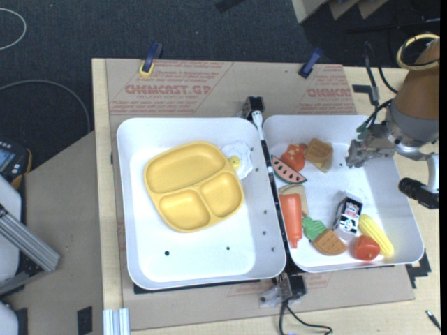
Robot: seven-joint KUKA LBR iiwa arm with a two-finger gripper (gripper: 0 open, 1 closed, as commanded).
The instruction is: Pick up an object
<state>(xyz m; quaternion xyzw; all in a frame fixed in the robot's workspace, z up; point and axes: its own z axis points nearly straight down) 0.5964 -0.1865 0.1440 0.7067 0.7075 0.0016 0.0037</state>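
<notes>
Yellow corn (376,234) beside red tomato (365,248)

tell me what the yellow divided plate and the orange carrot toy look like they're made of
Yellow three-compartment plate: likely moulded plastic, smooth with a soft sheen, uniform colour. Orange carrot toy with green top: probably plastic too, evenly coloured; too small to be sure.

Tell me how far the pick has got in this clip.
Nothing looks picked yet. The gripper hangs over the right bin near its far right side, with nothing seen in it. The toy foods, such as the carrot, corn and tomato, lie in that bin. Descent, grasp and lift remain.
</notes>
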